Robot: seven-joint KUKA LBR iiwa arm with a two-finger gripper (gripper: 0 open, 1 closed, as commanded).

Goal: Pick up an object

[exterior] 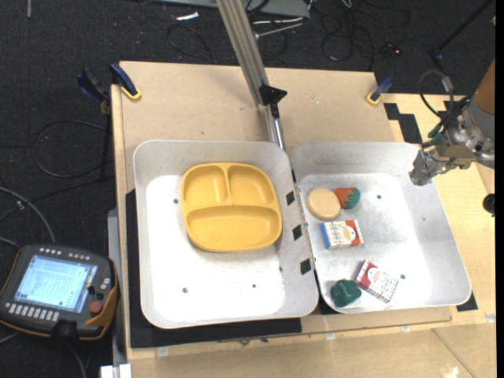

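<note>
- Nearest the camera, off the table at lower left, we see a grey handheld control pendant with a lit screen (57, 290); it plays no part in the pick.
- Next, along the near edge of the right-hand white bin (441, 235), lie a small dark green lumpy toy (345, 292) and, just beside it, a small red and white carton (376, 280) lying tilted.
- Further up the same bin, we find a white box with a red and blue label (342, 234), a round tan disc like a biscuit (324, 203), and a red and green toy fruit (348, 198) touching the disc's right side.
- We judge all five light and rigid enough for a two-finger hold. The cartons look the easiest: flat, parallel sides, best taken across the short width. The disc seems smooth and low, likely to slip.
- The red and white carton sits apart from all but the green toy, so we would choose it.
- The left-hand white bin (157, 290) carries a yellow plastic divided tray (231, 207), too broad for the fingers.
- The gripper (421, 170) hovers over the right bin's far right corner, well apart from every object; we cannot tell whether it is spread or closed.
</note>
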